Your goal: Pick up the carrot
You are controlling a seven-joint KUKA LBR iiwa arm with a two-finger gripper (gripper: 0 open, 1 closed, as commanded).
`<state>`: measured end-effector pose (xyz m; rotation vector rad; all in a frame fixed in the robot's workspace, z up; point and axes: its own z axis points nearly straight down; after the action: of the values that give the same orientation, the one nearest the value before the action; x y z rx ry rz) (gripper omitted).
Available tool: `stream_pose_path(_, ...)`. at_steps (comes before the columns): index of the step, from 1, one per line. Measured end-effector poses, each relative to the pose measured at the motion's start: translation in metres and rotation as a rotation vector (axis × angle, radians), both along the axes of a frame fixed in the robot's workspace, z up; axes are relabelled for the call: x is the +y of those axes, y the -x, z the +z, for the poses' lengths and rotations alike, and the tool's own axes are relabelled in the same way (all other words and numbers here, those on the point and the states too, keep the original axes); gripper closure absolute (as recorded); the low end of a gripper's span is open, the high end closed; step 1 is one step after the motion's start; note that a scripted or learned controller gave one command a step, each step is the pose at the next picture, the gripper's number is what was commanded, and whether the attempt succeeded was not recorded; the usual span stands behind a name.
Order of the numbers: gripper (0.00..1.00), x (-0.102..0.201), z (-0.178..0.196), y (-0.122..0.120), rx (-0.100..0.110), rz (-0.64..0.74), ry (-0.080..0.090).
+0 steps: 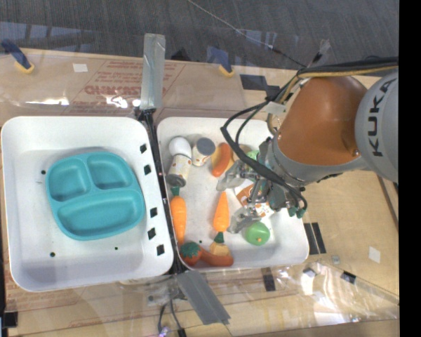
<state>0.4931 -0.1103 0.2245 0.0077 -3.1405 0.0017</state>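
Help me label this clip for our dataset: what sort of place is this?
Most likely a robotics lab bench for grasping trials. A KUKA arm reaches over two white bins; the right one holds toy food such as a carrot, the left a teal divided plate. Tape and loose cables surround them.

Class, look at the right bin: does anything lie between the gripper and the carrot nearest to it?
Nothing visible does. The gripper hangs right beside the upright carrot in the right bin, with bare bin floor between them. A green ball sits below the gripper, off that line.
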Motion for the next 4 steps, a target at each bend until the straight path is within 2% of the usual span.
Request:
stream_pose_path(1,0.00,-0.008,-0.105,-0.015,0.008,0.039,-0.004)
stream_pose_path(2,0.00,0.002,-0.133,-0.017,0.002,-0.072,-0.002)
stream_pose_path(3,1.00,0.004,-0.123,-0.018,0.001,-0.064,-0.002)
stream_pose_path(4,1.00,0.033,-0.029,0.014,-0.009,0.020,0.000)
